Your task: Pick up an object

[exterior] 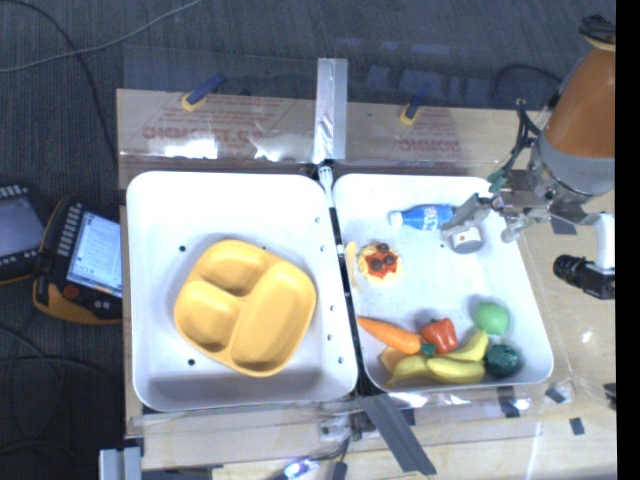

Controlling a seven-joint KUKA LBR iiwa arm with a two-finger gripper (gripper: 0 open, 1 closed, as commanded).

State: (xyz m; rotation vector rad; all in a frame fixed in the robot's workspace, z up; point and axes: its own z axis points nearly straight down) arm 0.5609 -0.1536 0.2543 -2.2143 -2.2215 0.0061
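Observation:
My gripper [466,228] hangs over the upper right part of the right bin [520,298], just right of a small blue and white bottle [420,217] that lies on its side. Below and left of the bottle is a small round toy pizza [380,261]. Along the bin's near edge lie an orange carrot [388,335], a red pepper [439,333], yellow bananas [445,366], a green lime [491,318] and a dark green broccoli [502,359]. Nothing shows in the gripper's grasp.
A yellow divided plate [246,305] sits in the left bin [160,218]. The ridge between the bins [340,278] runs down the middle. The arm's orange band [590,98] stands at the right, and a tablet [85,258] lies off the bench's left.

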